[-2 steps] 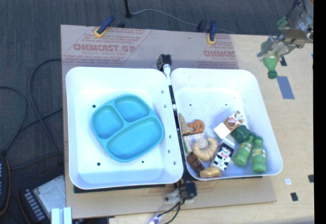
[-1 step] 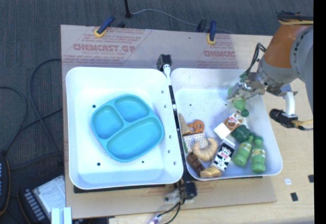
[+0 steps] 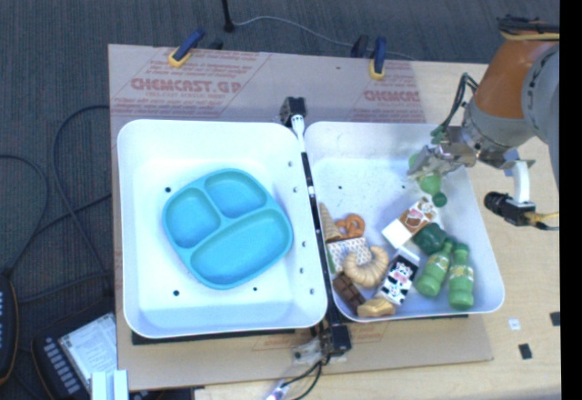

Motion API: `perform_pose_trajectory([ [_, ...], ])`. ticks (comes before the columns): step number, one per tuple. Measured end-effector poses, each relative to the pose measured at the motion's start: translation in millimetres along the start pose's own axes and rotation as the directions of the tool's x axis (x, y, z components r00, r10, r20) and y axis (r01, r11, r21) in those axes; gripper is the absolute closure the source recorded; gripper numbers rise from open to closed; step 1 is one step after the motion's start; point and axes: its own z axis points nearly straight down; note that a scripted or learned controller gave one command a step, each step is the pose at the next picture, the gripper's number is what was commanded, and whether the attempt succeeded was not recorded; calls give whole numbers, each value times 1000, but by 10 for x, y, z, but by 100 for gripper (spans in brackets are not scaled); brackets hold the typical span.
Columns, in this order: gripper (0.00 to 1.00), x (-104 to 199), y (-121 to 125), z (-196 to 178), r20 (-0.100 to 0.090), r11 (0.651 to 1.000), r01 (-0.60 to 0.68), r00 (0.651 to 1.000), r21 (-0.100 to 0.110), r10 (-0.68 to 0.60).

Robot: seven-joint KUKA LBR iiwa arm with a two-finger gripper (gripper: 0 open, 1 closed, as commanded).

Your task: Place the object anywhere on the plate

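Arm: the grey arm with its orange band point(image 3: 509, 85) comes in over the far right corner of the right bin, set there, I judge, to lift one item clear of the pile.
Gripper: the gripper point(image 3: 435, 162) hangs over the bare upper part of the right bin; its fingers look closed around a small green object point(image 3: 430, 180), though at this size the grasp is hard to confirm.
Object: that green piece, possibly a toy vegetable, sits just under the fingers with a small green ball point(image 3: 440, 199) right below it; whether it is lifted off the bin floor I cannot tell.
Plate: a blue divided plate point(image 3: 227, 227) with three compartments lies in the middle of the left bin, nothing in any compartment, well apart from the gripper.
Left bin: the left bin point(image 3: 145, 298) holds the plate alone, which leaves an open landing spot.
Right bin: the right bin point(image 3: 364, 148) has its contents crowded to the near side: two green bottles point(image 3: 447, 275), a pretzel point(image 3: 348, 227), a croissant point(image 3: 368, 269), a cow-patterned block point(image 3: 396, 279), a white block point(image 3: 397, 233).
Bench: the bench point(image 3: 182, 85) carries both bins side by side.
Progress: early, in my judgement; the carry across the divider is not yet made.
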Motion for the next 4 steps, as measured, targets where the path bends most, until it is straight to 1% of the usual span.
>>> perform_pose_trajectory([
  [1,100,713,342,14,-3,1000,1,1000,14,-1],
  [2,100,713,343,-84,-2,1000,2,1000,15,-2],
  [3,100,1872,372,-668,-2,1000,3,1000,0,-3],
  [4,100,1277,318,158,-1,1000,-2,1000,23,2],
])
